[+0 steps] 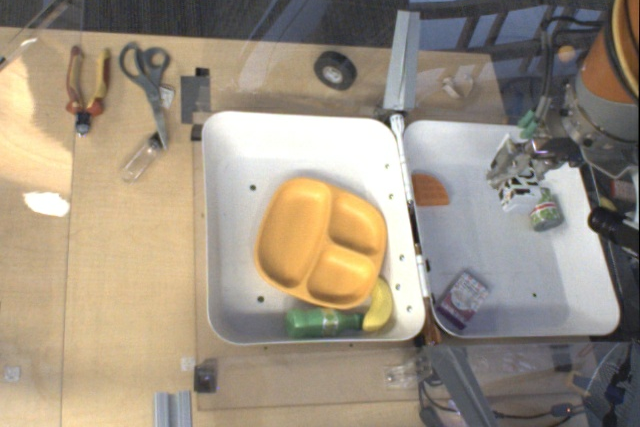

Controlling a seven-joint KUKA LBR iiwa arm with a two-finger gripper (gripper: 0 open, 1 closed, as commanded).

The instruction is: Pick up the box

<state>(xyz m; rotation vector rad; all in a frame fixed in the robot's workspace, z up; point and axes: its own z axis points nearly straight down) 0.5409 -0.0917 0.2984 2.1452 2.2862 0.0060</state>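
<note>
Tool (520,177) state cannot be told; it hangs well apart from the box (461,299). Risk: descending here misses it.

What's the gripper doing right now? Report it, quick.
Gripper: over the right bin; open or closed cannot be told.

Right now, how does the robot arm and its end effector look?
The arm is grey with an orange band above the wrist. The end effector is a small metallic silver part with black and white patterning. Dark cables run along the arm's body.
</note>
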